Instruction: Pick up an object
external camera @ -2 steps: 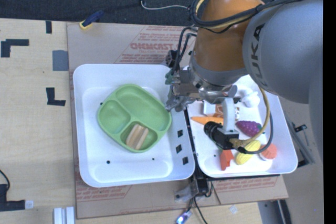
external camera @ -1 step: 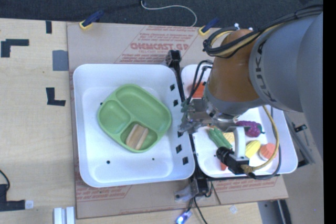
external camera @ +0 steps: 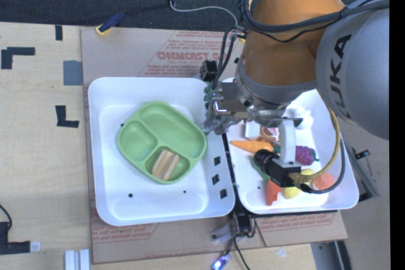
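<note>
My gripper (external camera: 243, 122) hangs low over the left part of the right bin (external camera: 329, 202), under the orange band of the wrist, which covers most of it. Just below it lies an orange carrot (external camera: 249, 146). A purple bunch of grapes (external camera: 305, 154) sits to the right of the carrot. Near the front wall of that bin lie a red-orange piece (external camera: 271, 193), a small yellow piece (external camera: 292, 193) and a salmon-coloured piece (external camera: 325, 181). A small red and white thing (external camera: 271, 133) peeks out beside the gripper body.
The left bin (external camera: 114, 199) holds a green divided plate (external camera: 155, 129) with a tan slice (external camera: 166, 164) in its front compartment. The wall between the two bins runs just left of the gripper. A cable trails across the dark floor at the back.
</note>
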Robot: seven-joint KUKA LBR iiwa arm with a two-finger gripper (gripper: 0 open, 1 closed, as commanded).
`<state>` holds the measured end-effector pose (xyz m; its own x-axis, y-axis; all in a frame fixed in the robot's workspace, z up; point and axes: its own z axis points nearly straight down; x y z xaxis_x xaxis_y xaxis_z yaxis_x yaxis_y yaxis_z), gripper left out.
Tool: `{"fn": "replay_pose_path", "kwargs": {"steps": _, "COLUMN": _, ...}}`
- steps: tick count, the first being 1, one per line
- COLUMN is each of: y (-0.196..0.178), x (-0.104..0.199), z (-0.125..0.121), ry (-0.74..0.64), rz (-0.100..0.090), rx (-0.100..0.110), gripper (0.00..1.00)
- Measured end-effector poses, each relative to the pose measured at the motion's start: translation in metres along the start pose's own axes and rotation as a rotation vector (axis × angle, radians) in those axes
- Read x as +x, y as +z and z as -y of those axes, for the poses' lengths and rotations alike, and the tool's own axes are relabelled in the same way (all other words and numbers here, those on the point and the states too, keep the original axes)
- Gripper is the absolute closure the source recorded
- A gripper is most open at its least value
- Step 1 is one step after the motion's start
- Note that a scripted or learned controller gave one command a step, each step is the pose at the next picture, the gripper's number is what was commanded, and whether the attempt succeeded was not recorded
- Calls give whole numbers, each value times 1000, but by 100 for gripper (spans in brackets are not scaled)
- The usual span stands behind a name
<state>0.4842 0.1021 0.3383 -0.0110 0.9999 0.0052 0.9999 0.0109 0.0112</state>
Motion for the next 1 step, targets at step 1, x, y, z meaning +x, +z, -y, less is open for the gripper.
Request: {"fn": "replay_pose_path", "kwargs": {"steps": 1, "y": -72, "x": -26, "z": 0, "ry": 10, "rz": 4, "rx": 5, "gripper": 100}}
